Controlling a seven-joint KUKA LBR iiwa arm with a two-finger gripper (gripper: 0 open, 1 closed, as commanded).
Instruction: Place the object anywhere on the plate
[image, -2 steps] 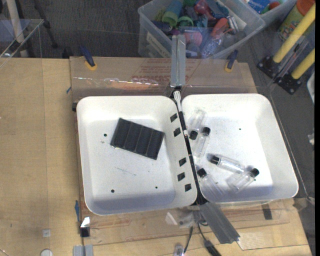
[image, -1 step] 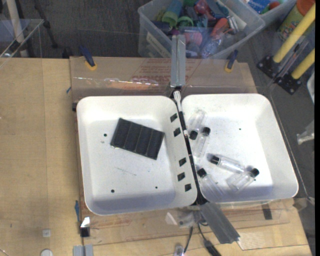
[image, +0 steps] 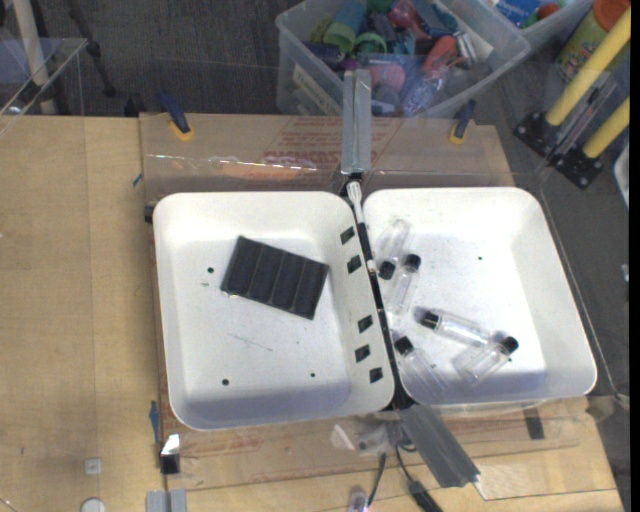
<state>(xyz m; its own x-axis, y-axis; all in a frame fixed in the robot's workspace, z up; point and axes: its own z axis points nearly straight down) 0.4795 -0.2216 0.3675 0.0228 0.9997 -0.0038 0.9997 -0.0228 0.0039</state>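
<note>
A dark ribbed rectangular plate (image: 275, 277) lies flat in the left white bin (image: 200, 390), toward its upper middle. Several clear plastic vials with black caps lie in the right white bin (image: 560, 300). One vial (image: 466, 331) rests near the bin's lower middle, another vial (image: 399, 268) lies close to the divider, and a third vial (image: 412, 355) sits low by the divider.
A metal divider bar (image: 365, 300) with black clips runs between the two bins. A clear tub of colourful toys (image: 400, 45) stands behind the bins. Wooden bench surface (image: 70, 300) spreads to the left.
</note>
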